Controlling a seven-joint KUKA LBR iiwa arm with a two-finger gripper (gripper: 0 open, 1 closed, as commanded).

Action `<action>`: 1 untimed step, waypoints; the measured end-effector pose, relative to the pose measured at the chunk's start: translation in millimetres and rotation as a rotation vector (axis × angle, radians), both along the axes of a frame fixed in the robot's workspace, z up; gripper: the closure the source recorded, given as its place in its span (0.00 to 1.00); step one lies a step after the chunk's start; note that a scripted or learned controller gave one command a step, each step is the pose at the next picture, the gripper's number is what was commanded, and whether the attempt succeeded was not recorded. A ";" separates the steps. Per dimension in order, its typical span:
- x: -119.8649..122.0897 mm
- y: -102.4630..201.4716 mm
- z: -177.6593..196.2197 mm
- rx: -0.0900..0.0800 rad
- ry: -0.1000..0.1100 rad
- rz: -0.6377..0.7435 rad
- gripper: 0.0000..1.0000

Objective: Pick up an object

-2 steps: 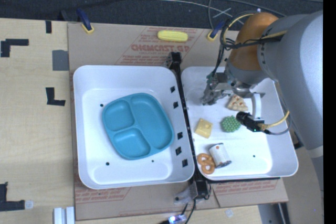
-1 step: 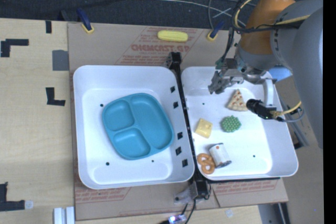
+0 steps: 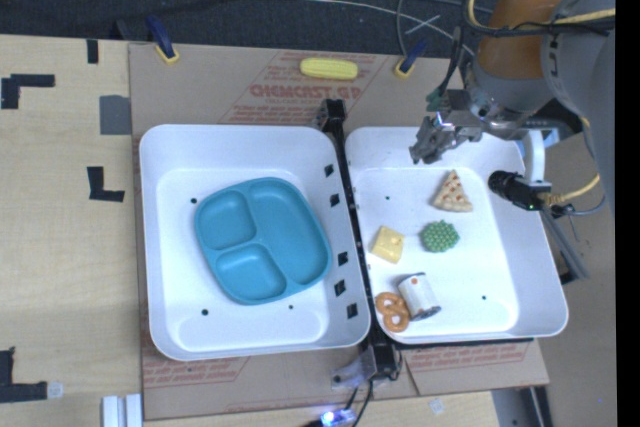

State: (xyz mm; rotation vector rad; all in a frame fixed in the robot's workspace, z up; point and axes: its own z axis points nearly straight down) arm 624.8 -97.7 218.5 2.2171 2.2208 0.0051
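I see both white bins (image 3: 160,215) as smooth, slightly glossy plastic. The blue divided plate (image 3: 262,239) looks like matt plastic. Under the bins lies a sheet of brown cardboard (image 3: 280,90), dull and printed in red, on a pale wood-look bench (image 3: 60,245). The arm's orange band (image 3: 520,10) shines, smooth and glossy.
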 end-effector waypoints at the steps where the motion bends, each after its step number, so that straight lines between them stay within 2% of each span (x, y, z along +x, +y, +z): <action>1: 0.5 0.3 19.3 0.000 0.003 0.000 1.00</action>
